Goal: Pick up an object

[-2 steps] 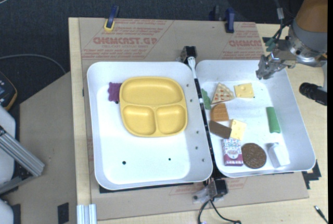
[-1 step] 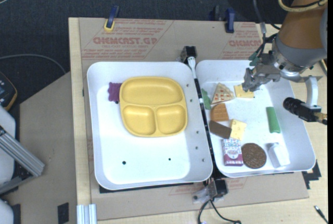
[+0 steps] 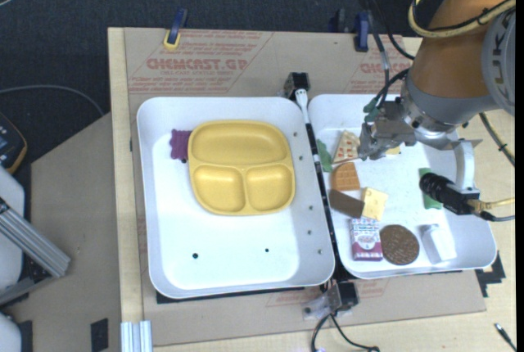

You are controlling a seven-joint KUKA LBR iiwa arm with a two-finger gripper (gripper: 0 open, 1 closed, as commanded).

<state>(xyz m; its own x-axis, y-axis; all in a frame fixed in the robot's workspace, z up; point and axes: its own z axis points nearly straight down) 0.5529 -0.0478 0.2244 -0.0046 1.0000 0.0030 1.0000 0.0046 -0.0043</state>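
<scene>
A divided plate (image 3: 241, 164) lies in the left bin (image 3: 164, 236); food items crowd the right bin's (image 3: 479, 248) left half.

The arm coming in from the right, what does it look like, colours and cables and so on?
The arm is bulky and rounded: a broad orange band sits over a grey wrist section. Dark cables and a yellowish loop run along its upper side. It ends in a small grey metallic gripper.
</scene>
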